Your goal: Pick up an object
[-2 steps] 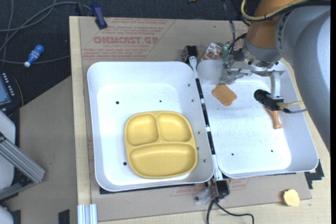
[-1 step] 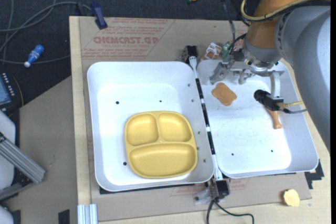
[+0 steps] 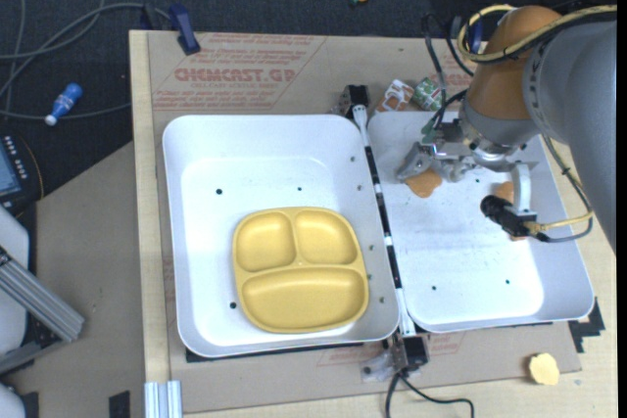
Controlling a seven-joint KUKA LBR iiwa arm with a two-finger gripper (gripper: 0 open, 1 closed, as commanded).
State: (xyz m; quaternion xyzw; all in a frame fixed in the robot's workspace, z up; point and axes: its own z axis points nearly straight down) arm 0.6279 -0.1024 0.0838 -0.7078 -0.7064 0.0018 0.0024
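Orange object (image 3: 424,183) lies in the right bin (image 3: 470,279) beneath the jaws (image 3: 436,163), whose opening I cannot tell.

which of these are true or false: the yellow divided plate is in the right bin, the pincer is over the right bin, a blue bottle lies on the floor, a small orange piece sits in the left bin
1. The yellow divided plate is in the right bin. False: it lies in the left bin.
2. The pincer is over the right bin. True.
3. A blue bottle lies on the floor. True.
4. A small orange piece sits in the left bin. False: it is in the right bin, by the pincer.
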